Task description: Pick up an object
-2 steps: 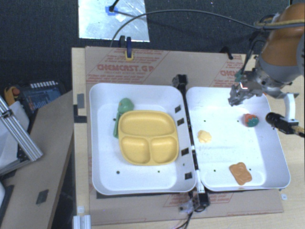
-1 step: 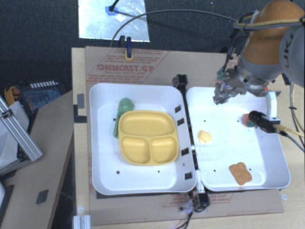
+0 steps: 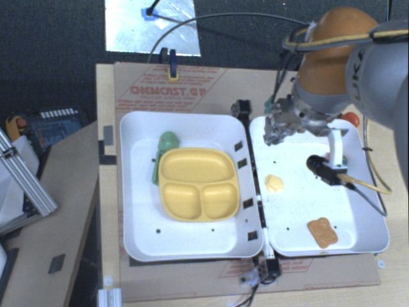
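My gripper hangs over the back left corner of the right bin, with nothing visible between its fingers. A small pale yellow piece lies in the right bin, in front of the gripper. A brown toast-like piece lies near that bin's front edge. A red-orange object peeks out behind the arm at the bin's back right, mostly hidden. In the left bin, a yellow divided tray rests with a green object at its back left.
The grey arm with its orange band fills the upper right, over the right bin's back. A divider with black clips runs between the two bins. A foil sheet lies behind the bench, and grey equipment stands at far left.
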Available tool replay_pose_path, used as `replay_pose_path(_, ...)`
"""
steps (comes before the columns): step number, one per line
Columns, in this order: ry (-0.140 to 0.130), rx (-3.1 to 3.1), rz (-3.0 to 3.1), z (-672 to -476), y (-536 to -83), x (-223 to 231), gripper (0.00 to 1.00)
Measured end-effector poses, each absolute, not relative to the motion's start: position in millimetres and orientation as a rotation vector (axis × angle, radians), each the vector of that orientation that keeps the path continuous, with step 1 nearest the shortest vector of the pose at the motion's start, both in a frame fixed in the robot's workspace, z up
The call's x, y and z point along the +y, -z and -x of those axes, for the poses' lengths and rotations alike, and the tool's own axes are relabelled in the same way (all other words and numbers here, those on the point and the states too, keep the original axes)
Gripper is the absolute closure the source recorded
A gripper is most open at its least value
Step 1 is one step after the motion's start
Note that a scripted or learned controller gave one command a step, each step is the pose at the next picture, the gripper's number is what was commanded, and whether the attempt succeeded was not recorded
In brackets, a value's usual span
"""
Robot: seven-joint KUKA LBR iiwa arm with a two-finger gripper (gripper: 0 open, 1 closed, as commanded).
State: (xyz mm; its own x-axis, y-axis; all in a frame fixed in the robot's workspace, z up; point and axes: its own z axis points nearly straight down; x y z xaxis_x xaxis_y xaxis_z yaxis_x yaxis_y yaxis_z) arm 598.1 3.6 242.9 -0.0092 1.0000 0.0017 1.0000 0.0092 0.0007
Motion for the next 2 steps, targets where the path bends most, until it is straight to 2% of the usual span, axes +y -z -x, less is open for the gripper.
replay_pose_path(1,0.003,-2.232,2.211,-595.4,-247.5,62.0,1.0)
replay_pose_path(2,0.001,-2.23,2.211,-586.4,-232.5,108.5,1.0)
